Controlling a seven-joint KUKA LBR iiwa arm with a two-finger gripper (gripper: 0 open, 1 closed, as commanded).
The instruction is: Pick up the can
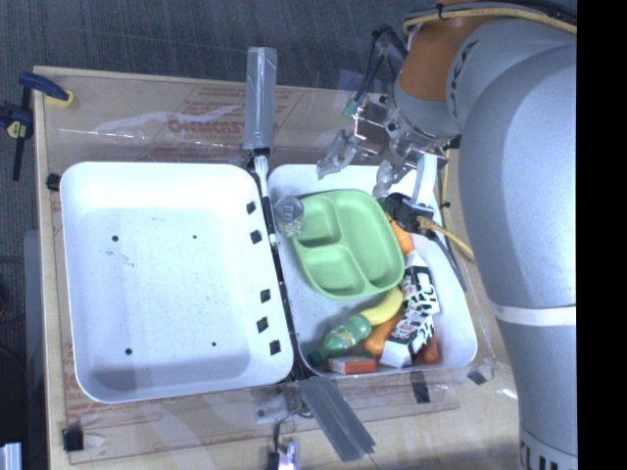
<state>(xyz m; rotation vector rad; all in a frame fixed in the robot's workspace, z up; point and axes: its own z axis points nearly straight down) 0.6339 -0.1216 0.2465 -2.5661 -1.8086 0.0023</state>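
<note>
Your arm (509,194) fills the right side, and its gripper (360,160) hangs over the far rim of the right bin (460,346) with its fingers apart and nothing between them. Below and toward you from the gripper lies the green tray (348,243), tilted across the bin. The can (287,213), I judge, is the small clear cylinder down-left of the gripper, wedged between tray and bin wall. A finger could strike either and skid off.

Green divided tray (345,244), banana (384,307), carton (415,313)
</note>
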